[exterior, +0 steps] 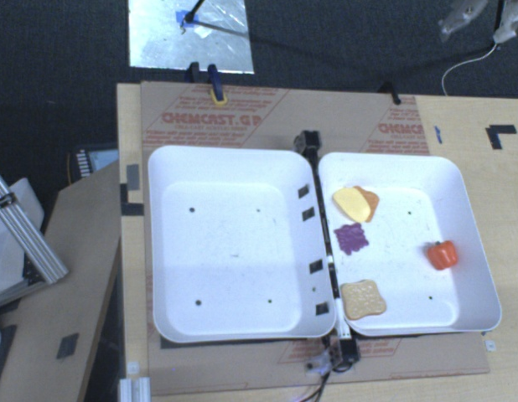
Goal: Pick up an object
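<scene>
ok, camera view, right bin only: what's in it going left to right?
Purple piece → toast slice → red pepper. The yellow and orange piece by the divider overlaps the first two in left-right position, so I left it out. The claw sits top right, above the bench.

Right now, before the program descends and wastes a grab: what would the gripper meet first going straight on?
Probably the dark floor behind the bench, perhaps the white cable. The gripper is blurred at the top right, away from the right bin; depth is unclear.
</scene>
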Robot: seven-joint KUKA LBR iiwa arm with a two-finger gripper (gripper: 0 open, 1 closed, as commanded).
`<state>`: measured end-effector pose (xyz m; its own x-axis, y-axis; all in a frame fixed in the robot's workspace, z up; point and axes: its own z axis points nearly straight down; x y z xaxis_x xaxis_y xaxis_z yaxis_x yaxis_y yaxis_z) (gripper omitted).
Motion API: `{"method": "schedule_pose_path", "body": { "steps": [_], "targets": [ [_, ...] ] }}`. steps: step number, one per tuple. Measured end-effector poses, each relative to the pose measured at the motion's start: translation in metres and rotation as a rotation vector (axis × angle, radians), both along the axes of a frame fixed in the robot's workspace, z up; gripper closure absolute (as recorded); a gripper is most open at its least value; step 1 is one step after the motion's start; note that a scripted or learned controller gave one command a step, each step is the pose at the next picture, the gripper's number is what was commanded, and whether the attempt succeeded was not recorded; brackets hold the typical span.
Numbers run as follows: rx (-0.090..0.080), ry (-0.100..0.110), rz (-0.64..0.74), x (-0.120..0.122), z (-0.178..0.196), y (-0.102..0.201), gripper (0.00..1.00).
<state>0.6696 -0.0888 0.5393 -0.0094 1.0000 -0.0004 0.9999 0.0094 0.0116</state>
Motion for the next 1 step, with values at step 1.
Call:
{"method": "schedule_pose_path", "body": {
  "steps": [1],
  "targets": [
    [0.003, 0.009, 0.005, -0.001, -0.0042, 0.0924, 0.0]
  ]
}}
